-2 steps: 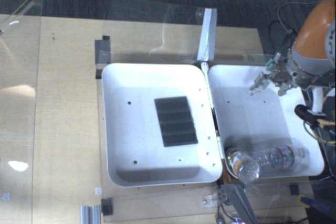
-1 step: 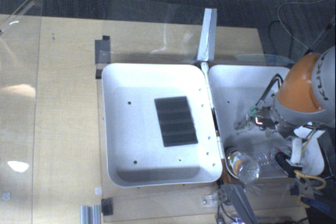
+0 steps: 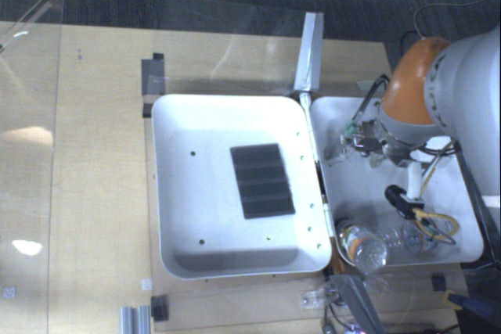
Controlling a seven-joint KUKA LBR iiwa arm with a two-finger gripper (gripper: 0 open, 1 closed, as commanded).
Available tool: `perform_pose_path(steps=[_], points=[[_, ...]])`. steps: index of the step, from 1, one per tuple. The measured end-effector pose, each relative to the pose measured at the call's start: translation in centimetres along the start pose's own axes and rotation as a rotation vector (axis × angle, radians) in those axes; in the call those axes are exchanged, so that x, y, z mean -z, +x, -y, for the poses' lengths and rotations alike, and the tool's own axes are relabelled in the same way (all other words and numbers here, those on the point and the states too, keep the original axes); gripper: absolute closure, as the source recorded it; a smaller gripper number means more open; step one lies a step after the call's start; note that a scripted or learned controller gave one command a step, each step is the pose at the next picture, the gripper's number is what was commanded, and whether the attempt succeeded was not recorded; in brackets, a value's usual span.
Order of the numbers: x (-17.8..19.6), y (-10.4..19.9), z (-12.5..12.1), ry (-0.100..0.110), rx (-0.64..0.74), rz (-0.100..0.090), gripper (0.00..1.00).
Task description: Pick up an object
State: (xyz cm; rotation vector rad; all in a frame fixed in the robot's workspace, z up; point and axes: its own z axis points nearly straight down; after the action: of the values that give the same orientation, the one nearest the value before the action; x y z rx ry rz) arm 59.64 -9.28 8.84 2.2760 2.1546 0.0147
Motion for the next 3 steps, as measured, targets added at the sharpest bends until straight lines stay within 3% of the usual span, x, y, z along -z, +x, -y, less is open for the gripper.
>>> perform_pose_path(steps=[1, 2, 3], points=[[6.6, -6.1, -1.3, 0.005, 0.013, 0.002, 0.00], [11.9, -10.7, -1.5, 0.006, -0.202, 0.004, 0.00], [0.1, -6.4, 3.0, 0.001, -0.278, 0.002, 0.00]])
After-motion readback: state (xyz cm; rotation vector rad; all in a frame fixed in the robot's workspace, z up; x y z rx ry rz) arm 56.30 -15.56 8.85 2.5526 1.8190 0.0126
